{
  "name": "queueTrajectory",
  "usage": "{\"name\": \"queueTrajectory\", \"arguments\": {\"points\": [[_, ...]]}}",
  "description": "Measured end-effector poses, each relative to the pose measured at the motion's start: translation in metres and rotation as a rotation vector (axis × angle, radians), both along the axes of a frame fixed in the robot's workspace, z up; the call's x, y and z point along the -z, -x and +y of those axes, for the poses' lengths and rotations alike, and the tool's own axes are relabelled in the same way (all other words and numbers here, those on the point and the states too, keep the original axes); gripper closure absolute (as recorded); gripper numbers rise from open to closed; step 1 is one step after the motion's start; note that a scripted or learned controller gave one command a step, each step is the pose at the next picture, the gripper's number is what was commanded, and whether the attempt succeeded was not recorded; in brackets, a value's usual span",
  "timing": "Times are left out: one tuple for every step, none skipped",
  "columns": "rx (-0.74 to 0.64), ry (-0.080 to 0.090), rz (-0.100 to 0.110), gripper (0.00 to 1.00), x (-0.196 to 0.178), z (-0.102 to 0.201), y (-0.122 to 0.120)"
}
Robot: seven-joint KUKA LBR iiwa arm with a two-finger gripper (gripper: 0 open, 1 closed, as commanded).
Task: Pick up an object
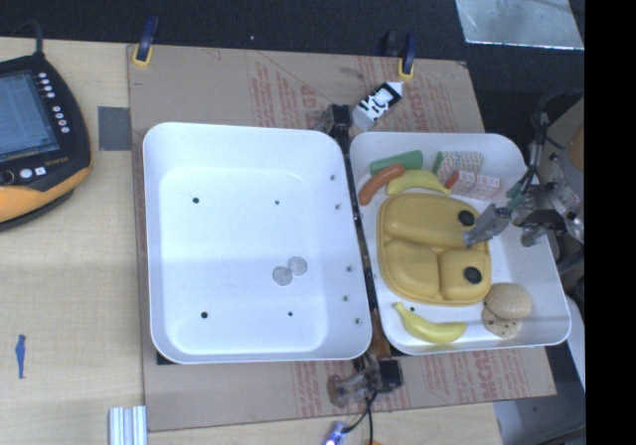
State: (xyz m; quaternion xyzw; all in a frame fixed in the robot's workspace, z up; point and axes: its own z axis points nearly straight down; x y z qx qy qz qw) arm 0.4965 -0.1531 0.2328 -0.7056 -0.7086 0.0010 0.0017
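Observation:
My gripper (484, 228) reaches in from the right and hangs low over the right bin (542, 334). Its tip is above the right side of a large yellow moulded object (422, 244) that takes up the bin's middle. Around that object lie a yellow banana (429, 327) at the front, a tan burger-like toy (508, 307) at the front right, an orange sausage (379, 184), a green piece (396, 162), a smaller yellow piece (417, 180) and a small printed box (467, 170) at the back. I see nothing held in the gripper.
The left bin (199, 234) holds two small silver discs (289, 271). A tablet-like pendant (35, 140) lies on the bench at the far left. Clamps (145, 41) pin the cardboard mat, and a black-and-white tag (379, 101) lies behind the bins.

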Motion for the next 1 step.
{"name": "queueTrajectory", "arguments": {"points": [[-0.001, 0.002, 0.002, 0.00, 0.0546, -0.0593, -0.0217]]}}
